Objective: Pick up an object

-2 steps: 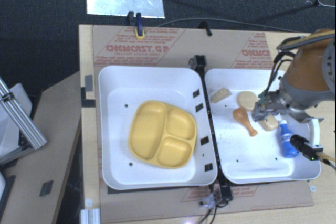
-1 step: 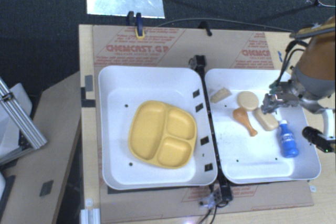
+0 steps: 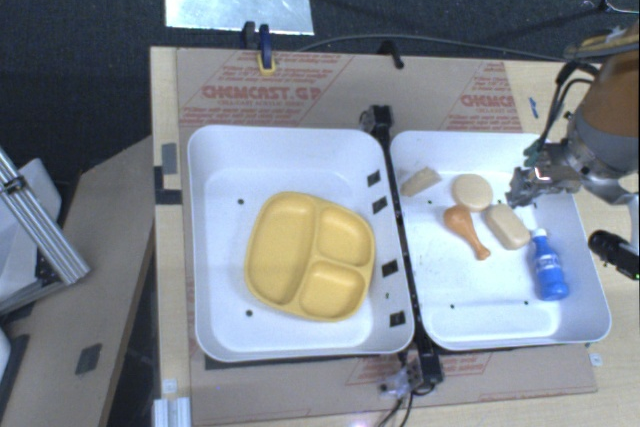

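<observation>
Grey pincer (image 3: 522,187) hovered over right shallow white bin (image 3: 580,315), its grip impossible to judge, just above beige oblong block (image 3: 507,228), blue plastic bottle (image 3: 548,267) nearby

Tray (image 3: 310,255) lying in the left bin (image 3: 215,165), bottle (image 3: 548,267) and toy foods (image 3: 470,205) sitting in the right bin (image 3: 500,320), hand (image 3: 522,187) hanging over its far right side

I see a yellow divided plate (image 3: 308,257) in the left bin (image 3: 215,215), and a blue clamp (image 3: 265,46) on the bench (image 3: 120,205) edge.
</observation>
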Available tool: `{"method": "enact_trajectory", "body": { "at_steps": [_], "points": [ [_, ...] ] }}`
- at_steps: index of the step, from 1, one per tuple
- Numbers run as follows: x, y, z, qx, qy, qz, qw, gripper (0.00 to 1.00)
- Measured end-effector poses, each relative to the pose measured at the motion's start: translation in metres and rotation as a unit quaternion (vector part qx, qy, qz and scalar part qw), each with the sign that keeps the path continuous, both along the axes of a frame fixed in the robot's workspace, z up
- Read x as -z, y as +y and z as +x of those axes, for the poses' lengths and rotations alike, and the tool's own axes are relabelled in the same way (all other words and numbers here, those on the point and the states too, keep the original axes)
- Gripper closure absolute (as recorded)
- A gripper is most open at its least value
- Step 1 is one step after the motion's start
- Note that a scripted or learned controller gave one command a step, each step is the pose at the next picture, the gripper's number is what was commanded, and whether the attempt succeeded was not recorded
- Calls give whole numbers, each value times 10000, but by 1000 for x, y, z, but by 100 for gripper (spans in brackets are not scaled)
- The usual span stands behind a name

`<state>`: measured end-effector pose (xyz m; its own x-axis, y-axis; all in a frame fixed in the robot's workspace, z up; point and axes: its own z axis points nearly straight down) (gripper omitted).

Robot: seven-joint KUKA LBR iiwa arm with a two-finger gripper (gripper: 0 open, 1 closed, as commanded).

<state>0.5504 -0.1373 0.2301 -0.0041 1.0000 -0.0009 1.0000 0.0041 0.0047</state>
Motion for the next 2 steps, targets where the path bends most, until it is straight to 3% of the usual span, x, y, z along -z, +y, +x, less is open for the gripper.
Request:
{"method": "enact_trajectory", "body": {
  "at_steps": [2],
  "points": [
    [-4,114,24,-33,8,14,10000,100]
  ]
}}
